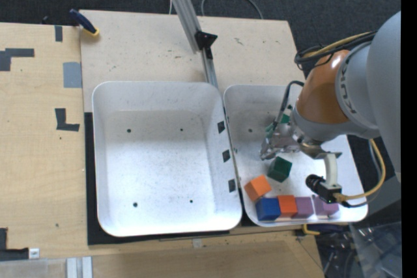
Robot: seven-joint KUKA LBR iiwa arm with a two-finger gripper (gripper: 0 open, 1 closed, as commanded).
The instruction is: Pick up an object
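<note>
Camera view looks down on the tabletop (150,49) with two white bins side by side. Much of the arm (365,88) runs off the right edge, and its orange band and grey wrist cover the upper right part of the right bin (251,107). The gripper (277,145) hangs low over the middle of that bin; its metal parts blur together against the white floor, so I cannot tell how it is set. A green cube (280,168) sits just below it, touching or nearly touching the tip; whether it is gripped cannot be made out. The cube is dark green, small, slightly tilted, with its top face catching a little light. Near it to the lower left lies an orange cube (258,187). Along the near wall of the bin sits a row: a blue cube (267,208), a second orange block (287,206), and two purple blocks (313,206) whose edges are hard to separate. A black cable fitting (319,185) partly hides the right end of that row. The left bin (104,159) shows a speckled floor
</note>
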